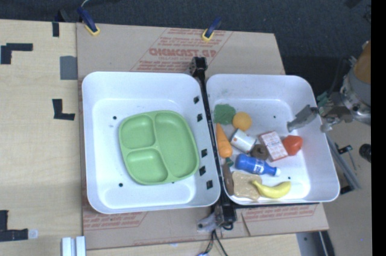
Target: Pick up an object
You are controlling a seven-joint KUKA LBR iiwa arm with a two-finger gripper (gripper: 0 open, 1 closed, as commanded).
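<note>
Toys (256,155) crowd the right bin (313,98); left bin (96,92) holds green tray (158,147).

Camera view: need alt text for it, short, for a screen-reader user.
Seen from above, the robot's gripper hovers at the right bin's right edge, above toy food bunched low in that bin: a banana, blue bottle, carrot, orange ball and others. The left bin holds a green divided plate.

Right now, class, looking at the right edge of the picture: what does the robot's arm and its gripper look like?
The arm is grey, with an orange patch at the picture's edge. Its gripper is grey metal with dark parts, ending in a slim, pale grey piece that reaches over the right bin's rim.
</note>
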